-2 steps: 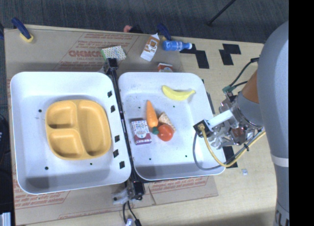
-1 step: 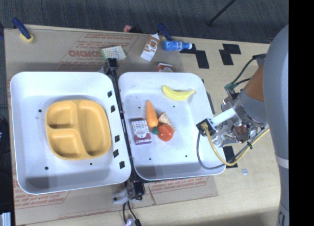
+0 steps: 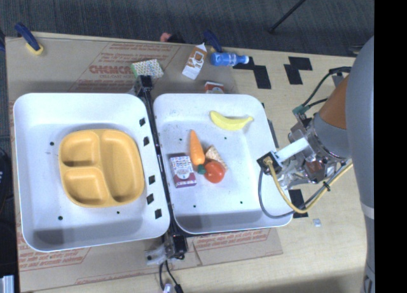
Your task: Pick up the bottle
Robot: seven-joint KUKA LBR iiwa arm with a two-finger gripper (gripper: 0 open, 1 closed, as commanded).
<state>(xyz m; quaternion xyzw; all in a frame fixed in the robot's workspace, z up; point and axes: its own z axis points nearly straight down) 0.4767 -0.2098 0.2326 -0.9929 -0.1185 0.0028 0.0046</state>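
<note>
From my remote seat I saw the grey arm (image 3: 356,126) reaching in from the right, the left bin (image 3: 25,158) holding a yellow divided tray (image 3: 102,166), and the right bin (image 3: 254,209) holding a banana (image 3: 230,120), a carrot (image 3: 196,148), a tomato (image 3: 214,171) and a small red packet (image 3: 182,170). The gripper (image 3: 289,171) hung over the right bin's right rim among its cables, and I could not tell its state. The blue bottle (image 3: 224,59) lay on its side on the bench beyond the right bin, outside both bins, well apart from the gripper.

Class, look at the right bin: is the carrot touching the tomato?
Cannot tell. In the camera view the carrot's lower tip sits right beside the tomato, with no plain gap or contact visible between them.
</note>
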